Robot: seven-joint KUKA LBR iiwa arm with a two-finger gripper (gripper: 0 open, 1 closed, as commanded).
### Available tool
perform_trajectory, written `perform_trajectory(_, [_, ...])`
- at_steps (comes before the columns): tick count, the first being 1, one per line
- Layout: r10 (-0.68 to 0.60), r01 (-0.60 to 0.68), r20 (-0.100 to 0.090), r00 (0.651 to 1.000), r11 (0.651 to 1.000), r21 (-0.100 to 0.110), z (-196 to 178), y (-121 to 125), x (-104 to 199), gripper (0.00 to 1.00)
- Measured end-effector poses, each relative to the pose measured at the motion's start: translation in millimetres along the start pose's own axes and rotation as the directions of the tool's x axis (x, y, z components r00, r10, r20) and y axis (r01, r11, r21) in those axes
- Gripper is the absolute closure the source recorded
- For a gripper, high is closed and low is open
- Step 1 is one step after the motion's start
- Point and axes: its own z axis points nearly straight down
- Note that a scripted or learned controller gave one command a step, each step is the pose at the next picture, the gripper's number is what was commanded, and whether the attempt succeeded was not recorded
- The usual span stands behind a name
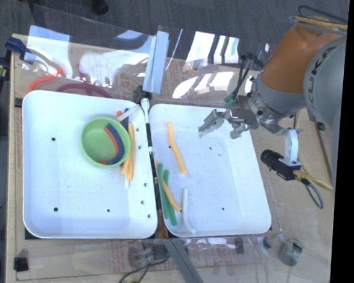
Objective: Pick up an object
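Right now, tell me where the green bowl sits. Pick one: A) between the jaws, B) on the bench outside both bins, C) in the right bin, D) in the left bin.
D: the green bowl rests inside the left bin, near its upper right part, while the gripper hangs over the right bin, apart from the bowl.

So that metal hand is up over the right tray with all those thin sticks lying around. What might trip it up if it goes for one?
The hand hangs over the right bin's far end, fingers apart. The nearest orange stick is thin and flat, so the fingers could slip off it. The green sticks and the white stick crowd the bin's left wall, where a finger might hit the wall or nudge a neighbour.
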Motion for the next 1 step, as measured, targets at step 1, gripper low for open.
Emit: perform_trajectory(1, [-0.201,0.201,0.010,0.980,0.980,-0.003,167.2,25.3,44.3,0.00])
